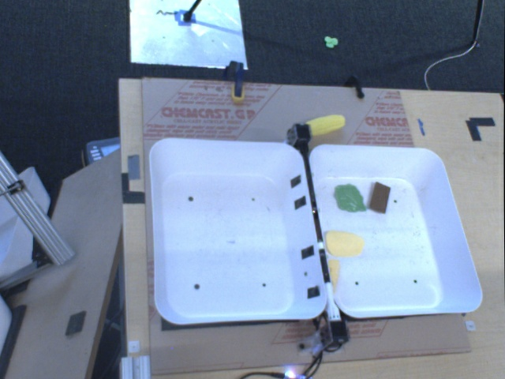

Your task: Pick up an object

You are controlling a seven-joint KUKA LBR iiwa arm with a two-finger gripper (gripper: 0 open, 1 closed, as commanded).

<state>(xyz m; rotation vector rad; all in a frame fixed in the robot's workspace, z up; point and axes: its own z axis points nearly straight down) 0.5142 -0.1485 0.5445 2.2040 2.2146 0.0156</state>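
Looking at the right bin, you find three things in its left half. A green lump and a brown block lie just beside each other, apart. A flat yellow piece lies nearer you, close to the inner wall. Below it a yellow scrap sits against that wall. Its left side is cut off by the rim, so you cannot make out its shape. The left bin holds only small dark specks. Beyond the bins a yellow handle rests on the bench; its dark end is too blurred to identify. You cannot tell how far the gripper is open, nor whether it holds anything.
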